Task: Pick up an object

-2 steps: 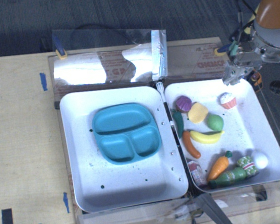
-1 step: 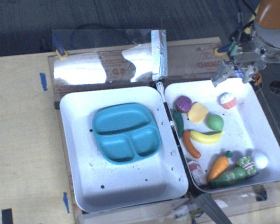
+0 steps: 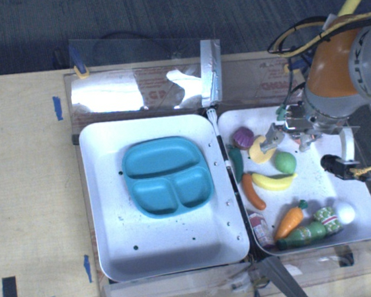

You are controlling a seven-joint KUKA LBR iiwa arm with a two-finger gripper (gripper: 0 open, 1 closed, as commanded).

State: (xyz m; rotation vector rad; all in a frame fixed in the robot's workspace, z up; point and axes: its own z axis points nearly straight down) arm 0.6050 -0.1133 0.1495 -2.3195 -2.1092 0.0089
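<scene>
Gripper (image 3: pixel 283 131) just above-right of yellow pear (image 3: pixel 261 150); green ball (image 3: pixel 284 162) directly below it. Jaws' state: can't tell.

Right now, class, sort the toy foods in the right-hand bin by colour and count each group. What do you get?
Purple: 1, the purple piece
Yellow: 2, the banana and the yellow piece
Green: 3, the round green piece, the green pod, the green bottle
Orange: 2, the carrot, the orange sausage
White: 1, the egg
Total: 9
</scene>
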